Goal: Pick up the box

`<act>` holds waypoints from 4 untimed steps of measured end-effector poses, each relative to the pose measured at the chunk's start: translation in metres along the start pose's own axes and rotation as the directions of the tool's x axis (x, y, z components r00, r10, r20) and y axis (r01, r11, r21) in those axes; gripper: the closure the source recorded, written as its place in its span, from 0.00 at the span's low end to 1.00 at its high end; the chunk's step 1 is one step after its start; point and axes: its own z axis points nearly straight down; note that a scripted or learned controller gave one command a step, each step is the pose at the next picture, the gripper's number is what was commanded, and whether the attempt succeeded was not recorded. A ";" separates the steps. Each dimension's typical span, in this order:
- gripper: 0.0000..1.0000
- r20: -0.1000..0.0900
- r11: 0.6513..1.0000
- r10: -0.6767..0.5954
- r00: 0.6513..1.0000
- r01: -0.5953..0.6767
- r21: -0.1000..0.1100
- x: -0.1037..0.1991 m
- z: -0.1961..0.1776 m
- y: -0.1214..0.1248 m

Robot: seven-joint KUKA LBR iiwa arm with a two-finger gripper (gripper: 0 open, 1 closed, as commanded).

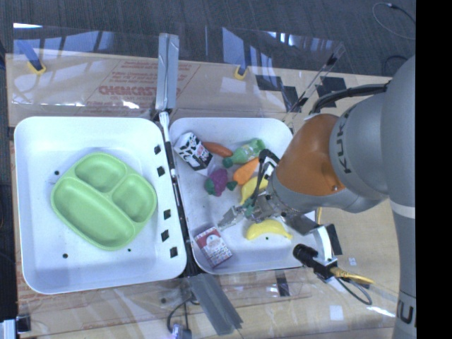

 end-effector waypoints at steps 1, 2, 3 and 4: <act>0.00 0.010 0.977 -0.211 0.977 0.211 -0.013 0.037 0.011 0.001; 1.00 0.005 0.976 -0.217 0.976 0.217 -0.012 0.039 0.001 0.002; 1.00 0.010 0.749 -0.662 0.749 0.662 -0.004 0.085 -0.131 0.005; 0.00 0.010 0.750 -0.662 0.750 0.662 -0.004 0.085 -0.131 0.005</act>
